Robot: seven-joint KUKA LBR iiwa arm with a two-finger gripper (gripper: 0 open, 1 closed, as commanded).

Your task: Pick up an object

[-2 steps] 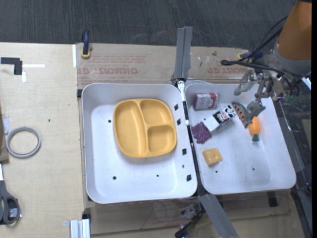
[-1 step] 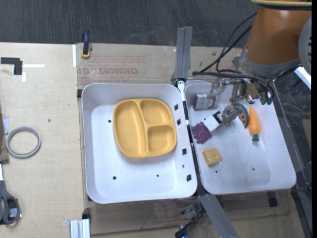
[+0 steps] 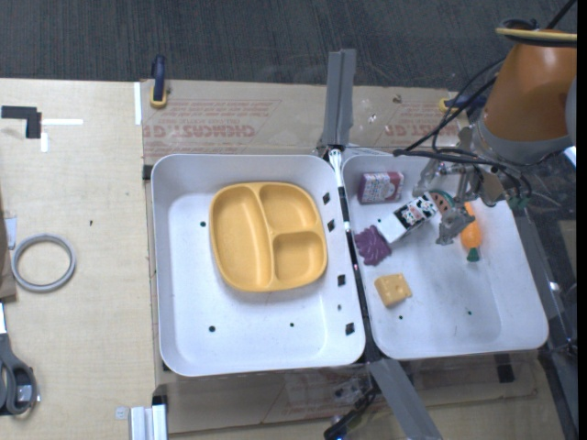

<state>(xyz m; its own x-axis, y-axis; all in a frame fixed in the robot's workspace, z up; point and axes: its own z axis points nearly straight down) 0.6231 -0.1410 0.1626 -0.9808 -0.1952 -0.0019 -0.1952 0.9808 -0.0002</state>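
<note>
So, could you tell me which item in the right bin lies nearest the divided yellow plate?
The purple piece, at that bin's left wall; the yellow block sits further right.

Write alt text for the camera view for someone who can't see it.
The gripper hangs low in the right bin among small items, including a carrot, purple piece and cheese. The left bin holds a yellow plate.
</note>
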